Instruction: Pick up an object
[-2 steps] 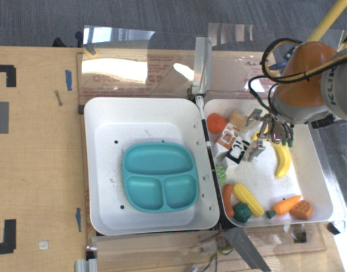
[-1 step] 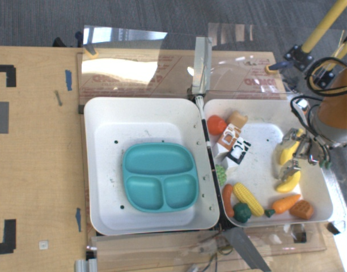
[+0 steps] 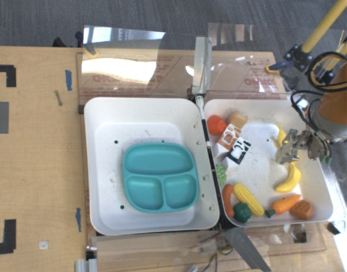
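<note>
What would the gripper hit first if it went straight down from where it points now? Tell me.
Most likely the banana. The gripper hangs over the right bin, fingers pointing down, and the banana's upper end lies just beneath them. Depth is hard to judge from this slanted view, so bare bin floor beside it is possible.

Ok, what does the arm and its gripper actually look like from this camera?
The arm comes in from the right: an orange band, a grey section below it, and black cables looping around it. Its gripper is a small grey metal two-finger unit over the right white bin. No markings are legible.
</note>
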Robot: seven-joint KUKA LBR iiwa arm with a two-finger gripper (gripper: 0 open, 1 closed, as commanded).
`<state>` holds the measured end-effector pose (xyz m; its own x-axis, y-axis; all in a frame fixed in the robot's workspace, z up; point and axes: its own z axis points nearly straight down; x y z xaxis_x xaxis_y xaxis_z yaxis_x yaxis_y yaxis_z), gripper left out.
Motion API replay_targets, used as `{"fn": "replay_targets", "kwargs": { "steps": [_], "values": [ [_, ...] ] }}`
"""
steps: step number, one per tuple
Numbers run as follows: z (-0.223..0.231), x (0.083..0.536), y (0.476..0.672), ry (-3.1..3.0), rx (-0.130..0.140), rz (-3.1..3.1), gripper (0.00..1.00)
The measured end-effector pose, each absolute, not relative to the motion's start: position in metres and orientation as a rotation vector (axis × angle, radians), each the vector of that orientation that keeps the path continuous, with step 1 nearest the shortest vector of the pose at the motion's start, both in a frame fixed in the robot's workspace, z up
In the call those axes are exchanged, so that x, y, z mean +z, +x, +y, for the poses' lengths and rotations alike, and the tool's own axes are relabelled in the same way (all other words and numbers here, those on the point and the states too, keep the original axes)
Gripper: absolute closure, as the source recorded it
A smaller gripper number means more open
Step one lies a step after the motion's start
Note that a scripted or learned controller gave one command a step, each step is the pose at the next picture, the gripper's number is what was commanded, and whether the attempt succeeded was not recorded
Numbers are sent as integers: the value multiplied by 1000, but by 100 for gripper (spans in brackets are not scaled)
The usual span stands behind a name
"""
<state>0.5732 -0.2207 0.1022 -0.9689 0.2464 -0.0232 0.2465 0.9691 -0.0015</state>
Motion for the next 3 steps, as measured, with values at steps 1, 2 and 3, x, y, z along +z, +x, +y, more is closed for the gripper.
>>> {"fn": "replay_targets", "kwargs": {
  "steps": [1, 2, 3],
  "values": [
    [-161, 89, 625, 1110, 5, 2926, 100],
    [-225, 122, 605, 400, -4, 3105, 100],
    [-223, 121, 605, 396, -2, 3107, 0]
  ]
}}
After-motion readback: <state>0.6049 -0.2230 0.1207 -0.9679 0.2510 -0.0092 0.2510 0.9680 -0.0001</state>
